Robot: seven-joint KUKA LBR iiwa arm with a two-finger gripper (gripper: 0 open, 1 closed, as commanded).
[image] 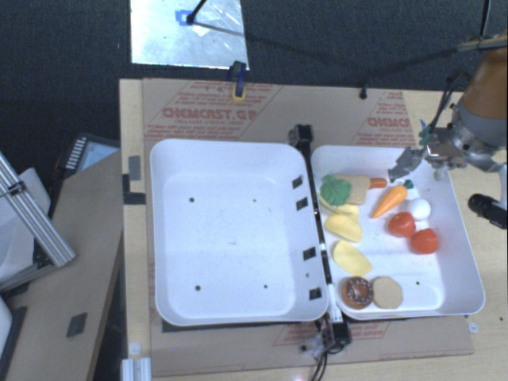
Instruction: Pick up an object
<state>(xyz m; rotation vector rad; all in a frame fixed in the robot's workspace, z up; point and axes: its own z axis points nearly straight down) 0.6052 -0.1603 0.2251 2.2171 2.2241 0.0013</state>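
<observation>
The right bin [456, 280] holds several toy foods. A green leafy piece [336, 190] lies against a beige slice [359, 187], with a small red piece [378, 183] beside them. Toward the bin's right side are an orange carrot [390, 200], a white egg [420, 209] and two red tomatoes [401, 224] [425, 240]. Two yellow pieces [343, 227] [352, 258] lie along the left wall. A chocolate donut [357, 292] and a tan round [388, 293] sit at the front. My gripper [406, 166] hangs over the bin's back right part, just above the carrot's top, with nothing seen in it.
The left bin [171, 292] stands beside the right one, with a black clip strip [309, 213] along the divide. The grey arm with its orange band [484, 109] comes in from the right. A silver sheet [189, 22] lies beyond the bench's far edge.
</observation>
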